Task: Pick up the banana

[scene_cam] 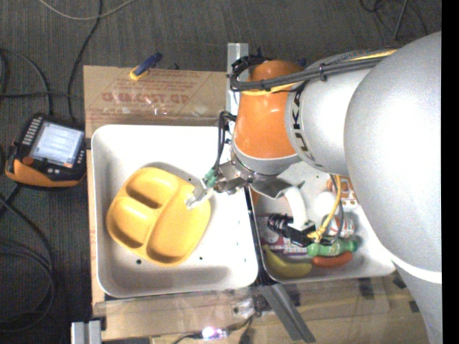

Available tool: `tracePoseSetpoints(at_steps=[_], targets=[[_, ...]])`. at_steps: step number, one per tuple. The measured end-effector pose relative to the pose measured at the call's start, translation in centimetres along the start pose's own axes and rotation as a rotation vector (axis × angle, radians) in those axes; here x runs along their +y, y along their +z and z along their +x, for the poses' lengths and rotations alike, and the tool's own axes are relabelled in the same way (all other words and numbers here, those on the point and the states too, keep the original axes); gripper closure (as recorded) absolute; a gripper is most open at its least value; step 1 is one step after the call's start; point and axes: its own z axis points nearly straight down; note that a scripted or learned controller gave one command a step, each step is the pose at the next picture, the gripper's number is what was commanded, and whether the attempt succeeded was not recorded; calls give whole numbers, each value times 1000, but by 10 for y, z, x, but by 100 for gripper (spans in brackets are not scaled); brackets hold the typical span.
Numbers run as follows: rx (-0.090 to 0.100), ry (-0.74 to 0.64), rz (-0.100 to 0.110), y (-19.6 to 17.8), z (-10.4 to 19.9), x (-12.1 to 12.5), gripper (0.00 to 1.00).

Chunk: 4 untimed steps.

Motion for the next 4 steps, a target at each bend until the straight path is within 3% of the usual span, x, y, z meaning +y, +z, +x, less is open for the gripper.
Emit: tracePoseSetpoints(at_steps=[1,2,3,4], targets=[[-1,18,1,74,5,8,0],[-8,28,8,68,-2,5,100],[-5,412,0,0,2,2,100],[-5,412,-2,-85,95,11,100]])
